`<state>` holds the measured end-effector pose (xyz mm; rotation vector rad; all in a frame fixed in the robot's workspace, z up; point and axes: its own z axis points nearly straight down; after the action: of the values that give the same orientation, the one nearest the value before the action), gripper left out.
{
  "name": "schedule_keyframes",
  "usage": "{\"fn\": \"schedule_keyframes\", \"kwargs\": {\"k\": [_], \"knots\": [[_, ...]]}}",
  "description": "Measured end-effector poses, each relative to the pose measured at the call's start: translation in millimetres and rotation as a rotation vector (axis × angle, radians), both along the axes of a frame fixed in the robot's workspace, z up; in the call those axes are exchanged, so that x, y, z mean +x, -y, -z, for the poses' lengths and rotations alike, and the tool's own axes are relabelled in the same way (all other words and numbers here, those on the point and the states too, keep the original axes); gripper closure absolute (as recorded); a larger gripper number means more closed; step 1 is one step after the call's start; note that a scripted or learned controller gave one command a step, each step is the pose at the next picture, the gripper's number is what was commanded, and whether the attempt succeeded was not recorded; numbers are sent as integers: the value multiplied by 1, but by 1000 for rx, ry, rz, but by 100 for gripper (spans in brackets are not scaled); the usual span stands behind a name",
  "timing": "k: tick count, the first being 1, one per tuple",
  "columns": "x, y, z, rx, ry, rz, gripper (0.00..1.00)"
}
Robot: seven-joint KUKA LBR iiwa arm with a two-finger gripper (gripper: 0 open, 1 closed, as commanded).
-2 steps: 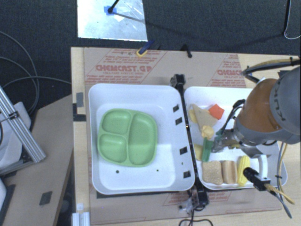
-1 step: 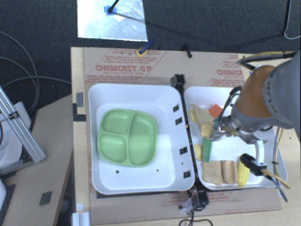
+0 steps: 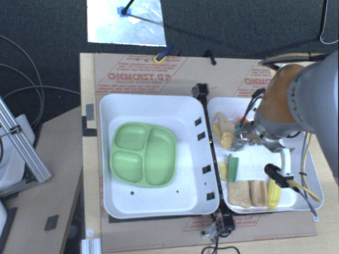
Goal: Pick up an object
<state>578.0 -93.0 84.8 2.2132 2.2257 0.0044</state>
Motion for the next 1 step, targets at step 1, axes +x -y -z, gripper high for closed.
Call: {"fn": "schedule_keyframes", "kwargs": {"k": [1], "knots": [[-10, -11, 1, 0, -4, 1, 100]]}}
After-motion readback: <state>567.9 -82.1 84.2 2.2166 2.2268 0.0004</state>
